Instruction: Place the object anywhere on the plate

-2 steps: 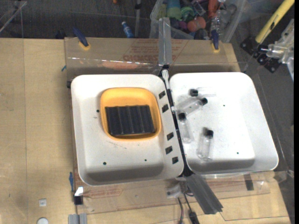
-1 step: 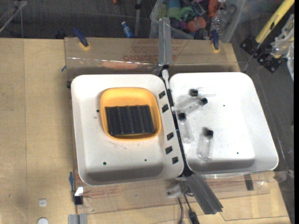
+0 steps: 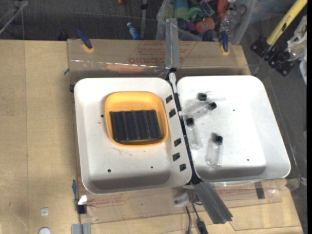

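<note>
Two shallow white bins sit side by side on a pale wooden table [image 3: 34,130], seen from above at a slant. In the left bin [image 3: 87,130] lies a yellow-orange plate [image 3: 113,101] with rounded corners, set a little toward the bin's far side. On the plate rests a dark ribbed slab [image 3: 135,125], rectangular, lying flat and covering most of the plate's floor, its ridges running away from the viewer. The right bin [image 3: 253,121] holds four small clear vials with black caps, all in its left half and well apart from the plate: one [image 3: 204,97] near the far edge, one [image 3: 201,111] just below it lying at an angle, one [image 3: 192,134] close beside the wall shared with the left bin, and one [image 3: 213,151] nearer the front with its cap pointing away. Along the seam between the bins runs a row of small black tabs [image 3: 176,128]. Behind the bins, a sheet of brown card [image 3: 126,52] is pinned down by two blue clamps [image 3: 87,44], and farther back stands a clear tub of bright toys [image 3: 204,9]. Of the gripper, I cannot tell whether it is wide or narrow, or whether it holds anything.
</note>
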You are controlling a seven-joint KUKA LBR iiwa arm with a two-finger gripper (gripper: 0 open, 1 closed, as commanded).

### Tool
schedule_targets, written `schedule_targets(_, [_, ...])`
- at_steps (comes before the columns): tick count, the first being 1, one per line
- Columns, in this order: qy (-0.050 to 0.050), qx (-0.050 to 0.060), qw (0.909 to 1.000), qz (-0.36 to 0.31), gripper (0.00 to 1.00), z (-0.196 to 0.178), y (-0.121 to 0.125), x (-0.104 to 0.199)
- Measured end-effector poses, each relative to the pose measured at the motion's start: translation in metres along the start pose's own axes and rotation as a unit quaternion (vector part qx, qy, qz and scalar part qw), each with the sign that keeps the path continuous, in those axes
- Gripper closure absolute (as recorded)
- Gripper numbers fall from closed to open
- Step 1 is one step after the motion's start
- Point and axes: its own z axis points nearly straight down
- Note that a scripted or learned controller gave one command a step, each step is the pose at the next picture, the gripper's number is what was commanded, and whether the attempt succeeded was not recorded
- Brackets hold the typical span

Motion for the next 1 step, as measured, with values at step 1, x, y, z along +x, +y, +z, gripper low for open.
schedule_targets(1, [0.002, -0.003, 0.987, -0.161, 1.0, 0.0221, 0.0003, 0.0006])
